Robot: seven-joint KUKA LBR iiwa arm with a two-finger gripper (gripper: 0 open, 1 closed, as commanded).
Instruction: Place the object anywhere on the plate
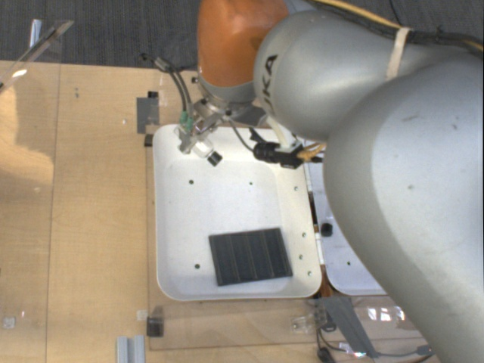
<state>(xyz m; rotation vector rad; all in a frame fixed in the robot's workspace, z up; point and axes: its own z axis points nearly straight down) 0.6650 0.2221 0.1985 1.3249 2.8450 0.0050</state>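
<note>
A: Plate? Where's it at?
B: One dark grey plate [250, 256], flat, rectangular, ribbed w/ lengthwise grooves. Lies in the left bin [175, 225], near its front-right corner, slightly skewed to the walls.
A: And the object to put on it?
B: Can't pick out any loose object in the bin besides the plate.
A: Bins, count?
B: Two. Both shallow, white, smooth plastic-looking, rounded corners. Right bin [340, 271] mostly covered by the arm [393, 150]; a strip of it shows btwn the left bin & the arm.
A: Hand?
B: One hand [198, 144], small metal bits, over the left bin's back-left corner, well apart from the plate. Fingers too small & cluttered, can't tell if spread or closed, or if anything's btwn them.
A: Arm?
B: One, grey, glossy, rounded, orange band [231, 32] above the wrist, black cables alongside.
A: Underneath?
B: Light wood tabletop [83, 225].
</note>
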